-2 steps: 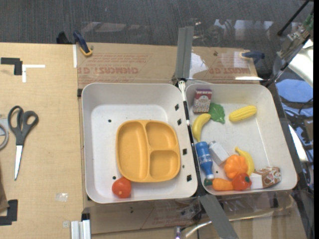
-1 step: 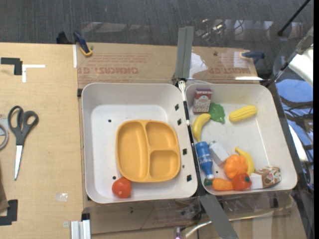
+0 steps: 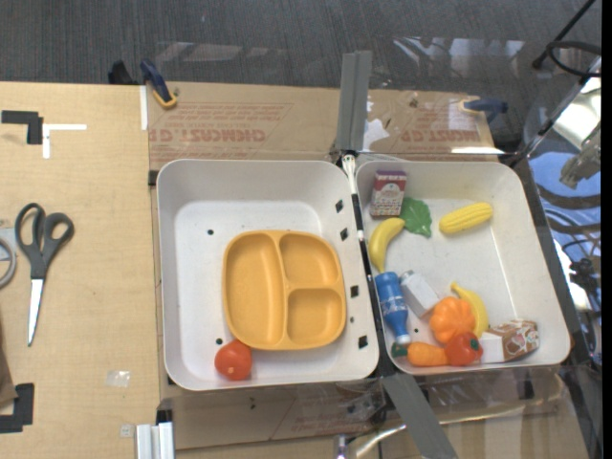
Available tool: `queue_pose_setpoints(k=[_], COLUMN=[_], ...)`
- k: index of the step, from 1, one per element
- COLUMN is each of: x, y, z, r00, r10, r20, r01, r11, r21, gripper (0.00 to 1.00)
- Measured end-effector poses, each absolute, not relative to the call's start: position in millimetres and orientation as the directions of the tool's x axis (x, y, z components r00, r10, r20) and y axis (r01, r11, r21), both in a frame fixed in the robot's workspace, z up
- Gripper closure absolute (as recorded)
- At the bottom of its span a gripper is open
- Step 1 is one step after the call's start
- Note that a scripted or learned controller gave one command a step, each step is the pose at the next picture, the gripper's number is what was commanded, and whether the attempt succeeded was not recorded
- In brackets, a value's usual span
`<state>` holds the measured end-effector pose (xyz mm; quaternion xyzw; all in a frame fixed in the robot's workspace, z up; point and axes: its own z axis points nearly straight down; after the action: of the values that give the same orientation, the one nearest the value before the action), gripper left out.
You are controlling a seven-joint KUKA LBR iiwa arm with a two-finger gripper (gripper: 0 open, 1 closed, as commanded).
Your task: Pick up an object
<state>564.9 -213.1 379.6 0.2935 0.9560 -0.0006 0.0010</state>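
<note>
Corn cob (image 3: 464, 218), yellow, lies in the right bin (image 3: 524, 256) near its far wall, long axis running across the bin, tilted slightly. You see what looks like the arm (image 3: 581, 161) past the bin's right rim, so the cob lies to its left; whether its end is open or closed, you cannot tell. The red carton (image 3: 388, 192) at the far wall carries a label too small to read.

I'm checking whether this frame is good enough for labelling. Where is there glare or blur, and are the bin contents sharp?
Camera view: bright overexposed patch at the upper right edge; reflections streak the clear panel behind the bins. Lighting is even, shadows soft. The yellow tray, tomato and corn read sharply; the lower right pile is cluttered but in focus.
</note>
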Motion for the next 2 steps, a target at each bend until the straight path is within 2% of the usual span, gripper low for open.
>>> queue_pose_setpoints(k=[1,2], x=[638.4,615.7], y=[-221,-222], z=[409,408], r00=[-0.944,-0.993], r10=[0.329,-0.118], r20=[-0.005,-0.004], r01=[0.329,-0.118], r11=[0.944,0.993], r21=[0.000,0.000], gripper=[1.00,1.00])
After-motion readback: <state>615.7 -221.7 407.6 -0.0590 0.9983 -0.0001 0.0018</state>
